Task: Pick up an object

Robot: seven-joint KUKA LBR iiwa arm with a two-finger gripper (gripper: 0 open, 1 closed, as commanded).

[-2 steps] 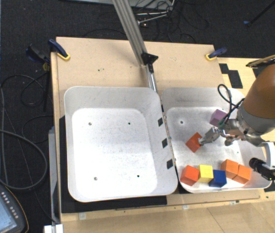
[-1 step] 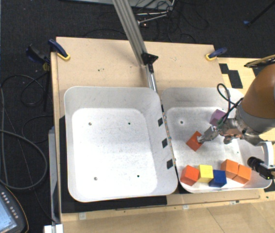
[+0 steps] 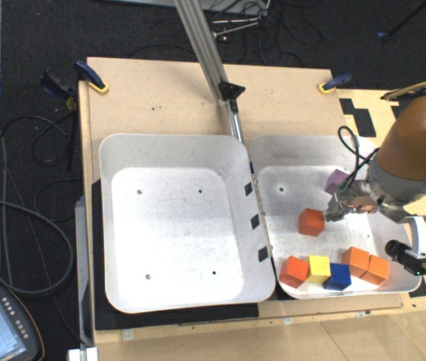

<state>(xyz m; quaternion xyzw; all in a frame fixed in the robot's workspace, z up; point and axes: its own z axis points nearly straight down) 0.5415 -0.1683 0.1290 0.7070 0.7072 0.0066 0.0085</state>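
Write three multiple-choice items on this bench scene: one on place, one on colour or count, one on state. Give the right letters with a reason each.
1. Where are the blocks? A) left bin B) right bin C) on the bench outside the bins
2. What colour is the single block beside the tool? A) green B) white C) purple
3. How does the lone red-orange block lie? A) apart from the front row B) stacked on the yellow block C) outside the bin

Answers:
1 B, all blocks lie in the right bin, none in the left bin.
2 C, the purple block sits next to the tool.
3 A, the red-orange block sits alone, behind the row with the yellow block.
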